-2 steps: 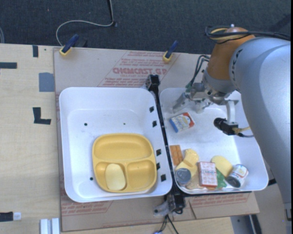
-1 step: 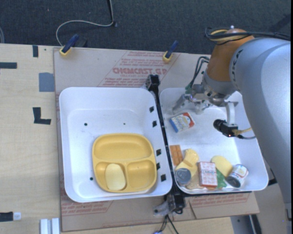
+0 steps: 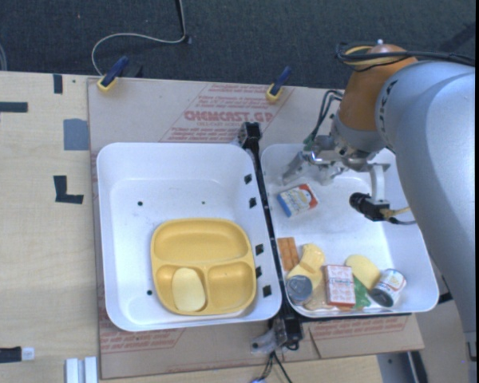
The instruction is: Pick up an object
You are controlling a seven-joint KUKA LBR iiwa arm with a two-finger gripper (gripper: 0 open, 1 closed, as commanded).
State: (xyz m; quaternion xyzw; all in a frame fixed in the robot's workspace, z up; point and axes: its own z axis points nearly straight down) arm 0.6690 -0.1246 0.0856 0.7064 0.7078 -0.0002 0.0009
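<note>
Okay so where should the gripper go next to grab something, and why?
Probably a short move down toward the small blue and white carton. The gripper hovers just above it in the right bin, and the carton lies alone, while the other items crowd the bin's near edge.

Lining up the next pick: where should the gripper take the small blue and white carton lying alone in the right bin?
Probably from straight above, fingers across the short width of the blue and white carton. It lies flat and skewed with bare floor all round in the right bin; the gripper sits just beyond it.
</note>
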